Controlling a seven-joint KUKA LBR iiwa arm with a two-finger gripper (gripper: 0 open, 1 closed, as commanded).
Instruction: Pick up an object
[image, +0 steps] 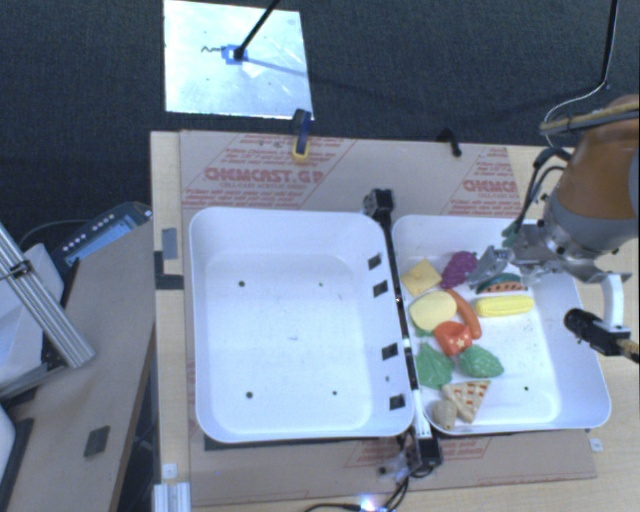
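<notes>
Several toy foods crowd the right bin — the gripper, fingers apart and holding nothing, hovers beside the purple grapes, apparently approaching; next comes descent and closing.

A silvery sheet lies beyond the bench — yellow clamp at its edge.

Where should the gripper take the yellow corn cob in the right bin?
Grip the corn cob across its middle, coming from above. It lies flat and lengthwise left-right, with open bin floor below it, so fingers closing across its narrow width probably fit best.
</notes>
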